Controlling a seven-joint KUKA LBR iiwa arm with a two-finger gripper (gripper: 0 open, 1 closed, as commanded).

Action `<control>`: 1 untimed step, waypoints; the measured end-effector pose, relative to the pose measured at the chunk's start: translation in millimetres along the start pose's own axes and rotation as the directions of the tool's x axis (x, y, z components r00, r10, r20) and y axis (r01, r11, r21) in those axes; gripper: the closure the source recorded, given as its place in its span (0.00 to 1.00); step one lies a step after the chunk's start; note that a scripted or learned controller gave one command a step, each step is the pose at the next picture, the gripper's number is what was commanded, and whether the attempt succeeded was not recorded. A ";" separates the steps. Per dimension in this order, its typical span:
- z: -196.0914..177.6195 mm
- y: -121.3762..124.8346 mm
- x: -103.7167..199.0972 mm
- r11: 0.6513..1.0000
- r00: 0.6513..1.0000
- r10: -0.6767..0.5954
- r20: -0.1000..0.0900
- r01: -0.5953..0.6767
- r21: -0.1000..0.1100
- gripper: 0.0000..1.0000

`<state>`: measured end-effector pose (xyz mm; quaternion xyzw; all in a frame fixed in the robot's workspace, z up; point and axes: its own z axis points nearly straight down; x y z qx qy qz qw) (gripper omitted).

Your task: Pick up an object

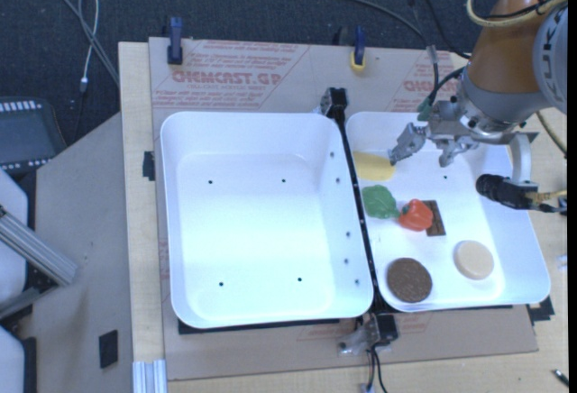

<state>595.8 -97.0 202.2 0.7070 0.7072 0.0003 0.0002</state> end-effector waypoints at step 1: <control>85.7 68.2 1.8 1.000 1.000 -0.001 0.000 0.001 0.005 0.00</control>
